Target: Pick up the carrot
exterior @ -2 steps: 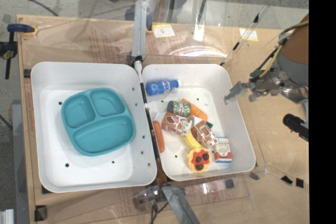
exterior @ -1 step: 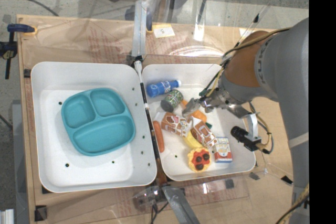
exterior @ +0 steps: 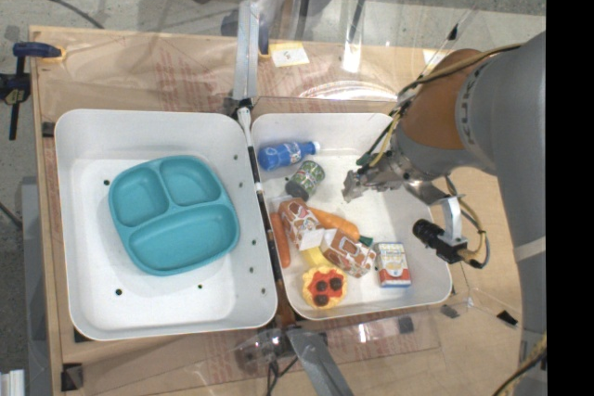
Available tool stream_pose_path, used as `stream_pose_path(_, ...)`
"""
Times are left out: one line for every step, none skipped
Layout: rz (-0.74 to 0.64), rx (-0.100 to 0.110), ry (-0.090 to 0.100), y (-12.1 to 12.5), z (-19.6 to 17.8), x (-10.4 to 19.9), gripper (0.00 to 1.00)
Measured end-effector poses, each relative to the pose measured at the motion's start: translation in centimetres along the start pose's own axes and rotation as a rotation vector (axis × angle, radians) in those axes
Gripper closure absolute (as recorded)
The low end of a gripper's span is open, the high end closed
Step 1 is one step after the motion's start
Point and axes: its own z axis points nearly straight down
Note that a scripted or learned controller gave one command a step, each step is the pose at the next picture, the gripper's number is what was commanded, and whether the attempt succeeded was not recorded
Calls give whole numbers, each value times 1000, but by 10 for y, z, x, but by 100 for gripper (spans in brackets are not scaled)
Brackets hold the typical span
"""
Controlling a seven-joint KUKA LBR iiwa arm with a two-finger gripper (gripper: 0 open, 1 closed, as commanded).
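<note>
The carrot (exterior: pixel 332 221) lies in the right bin (exterior: pixel 422 290), slanting from the middle of the clutter toward the lower right, its orange body partly covered by a small printed carton (exterior: pixel 299 222) at its upper-left end and touching a second snack box (exterior: pixel 349 255) along its lower side. The end effector (exterior: pixel 356 185) hangs above the bin floor just up and right of the carrot, near a green can (exterior: pixel 304 177) and below a blue bottle (exterior: pixel 283 154); whether it is open or closed cannot be told from this slanted view, and nothing can be seen in its grasp. The main risk, as I judge it, is crowding: only a short stretch of the carrot is exposed, so a descent slightly off line could land on the carton or the snack box and either pinch the wrong item or push the carrot under its neighbours. A sausage-like orange piece (exterior: pixel 280 238) beside the bin's left wall could also be mistaken for the target. The carrot's tapered, smooth shape may let it squirt out of a grip taken near the thin end. A juice carton (exterior: pixel 393 263) and a yellow flower-shaped toy (exterior: pixel 322 285) sit close enough to be knocked. The left bin (exterior: pixel 74 144) holds a teal divided plate (exterior: pixel 172 213), well apart from the action on the desk (exterior: pixel 148 60).
</note>
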Motion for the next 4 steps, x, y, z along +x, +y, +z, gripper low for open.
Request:
stream_pose_path(0,0,0,0,0,0,0)
stream_pose_path(-186,-1,1,-57,26,1,0)
stream_pose_path(-188,-3,-1,-57,15,-1,100)
stream_pose_path(-211,-4,0,7,-82,31,100)
